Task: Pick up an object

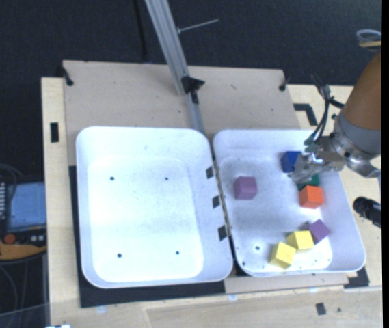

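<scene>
Several small blocks lie in the right bin (249, 145). A purple cube (245, 187) sits left of middle. A blue block (290, 160) is at the upper right, an orange cube (311, 196) below it, and a green piece (311, 180) peeks out between them. Two yellow cubes (301, 240) (283, 254) and a small purple block (318, 229) rest near the front right corner. My gripper (308, 171) hangs low over the bin's right side, just right of the blue block and above the green piece. Its tips are hard to make out.
The left bin (143, 203) stands beside the right one. A grey metal pole (170, 43) slants down from the top to the bins' shared back edge. A blue box with cables (27, 207) sits off the bench at the left.
</scene>
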Controlling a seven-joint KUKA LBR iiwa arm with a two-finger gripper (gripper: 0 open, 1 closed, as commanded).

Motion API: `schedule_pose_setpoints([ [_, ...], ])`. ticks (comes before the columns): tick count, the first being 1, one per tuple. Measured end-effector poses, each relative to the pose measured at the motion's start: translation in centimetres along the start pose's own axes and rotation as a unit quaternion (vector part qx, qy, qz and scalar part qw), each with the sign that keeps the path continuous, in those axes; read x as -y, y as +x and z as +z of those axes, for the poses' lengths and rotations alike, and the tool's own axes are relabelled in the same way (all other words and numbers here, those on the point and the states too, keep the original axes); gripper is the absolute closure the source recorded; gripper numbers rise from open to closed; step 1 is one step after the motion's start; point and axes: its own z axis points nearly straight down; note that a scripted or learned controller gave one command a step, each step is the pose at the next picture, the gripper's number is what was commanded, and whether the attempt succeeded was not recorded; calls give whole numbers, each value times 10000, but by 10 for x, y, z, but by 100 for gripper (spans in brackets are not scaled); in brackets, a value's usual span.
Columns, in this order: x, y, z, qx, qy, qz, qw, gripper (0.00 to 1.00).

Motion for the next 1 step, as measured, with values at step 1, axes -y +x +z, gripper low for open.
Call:
schedule_pose_setpoints([
  [1,-27,50,9,-9,30,-20,10000,100],
])
